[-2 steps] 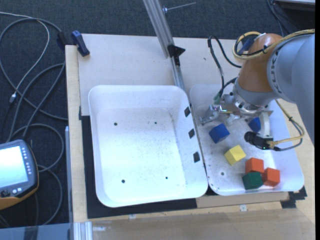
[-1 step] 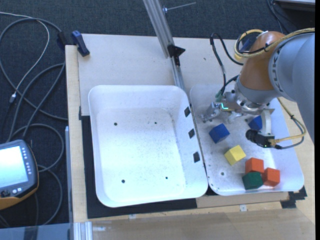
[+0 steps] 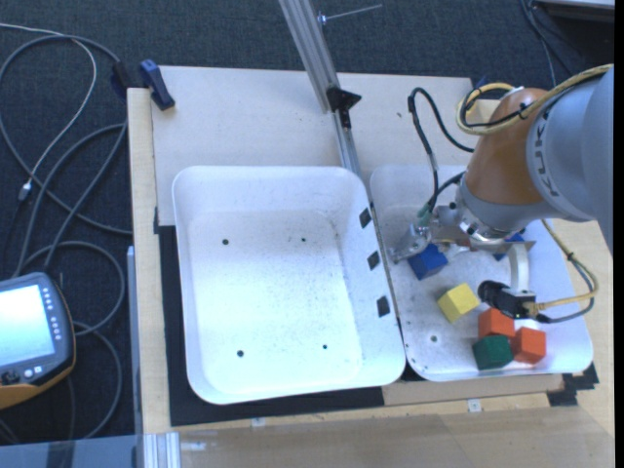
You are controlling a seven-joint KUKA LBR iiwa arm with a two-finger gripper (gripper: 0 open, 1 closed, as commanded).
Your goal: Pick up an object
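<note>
Wooden bench (image 3: pixel 244 115) on dark carpet (image 3: pixel 68 27)

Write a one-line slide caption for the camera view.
KUKA arm's gripper reaches into the right bin at a blue block, with yellow, green and orange blocks nearby.

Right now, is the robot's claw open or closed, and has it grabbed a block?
Gripper: cannot be told if it is open or closed. It sits right at the blue block in the right bin; a grab is not visible.
</note>
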